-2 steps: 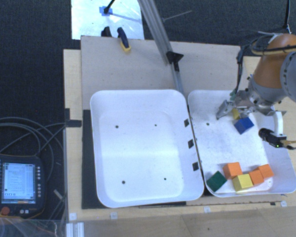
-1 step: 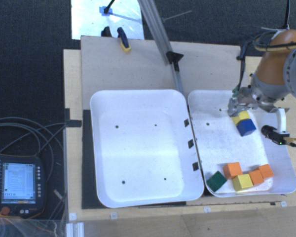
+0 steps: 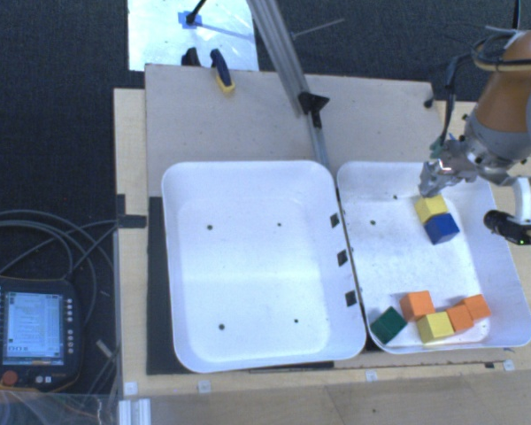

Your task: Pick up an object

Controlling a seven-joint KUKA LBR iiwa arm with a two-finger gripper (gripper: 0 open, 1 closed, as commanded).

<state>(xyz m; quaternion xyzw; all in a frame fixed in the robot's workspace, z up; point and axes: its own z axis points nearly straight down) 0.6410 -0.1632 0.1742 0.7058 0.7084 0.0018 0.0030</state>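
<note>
From above, the bench (image 3: 248, 113) carries two shallow white bins side by side. The left bin (image 3: 181, 237) lies beside the right bin (image 3: 504, 277), their inner rims touching along a row of small black clips.

The blocks all sit in the right bin. Near its far end a yellow block (image 3: 430, 208) touches a blue block (image 3: 442, 228) just in front of it. Along the near rim is a cluster — a green block (image 3: 388, 324) at the left, an orange block (image 3: 417, 305) beside it, a second yellow block (image 3: 435, 327) just in front of that one, then two more orange blocks (image 3: 468, 312) pressed together toward the right.

The grey arm (image 3: 504, 96) with its orange band comes in from the right, and its gripper (image 3: 432, 181) hangs over the far part of the right bin, right at the far edge of the first yellow block. Whether its tips are spread or pressed together cannot be told from this angle; no block shows between them.

Off the bench to the left, a control pendant (image 3: 31, 330) with a lit screen lies on the dark floor, its cables looping around it. A metal pole (image 3: 279, 38) slants across the back of the bench.
</note>
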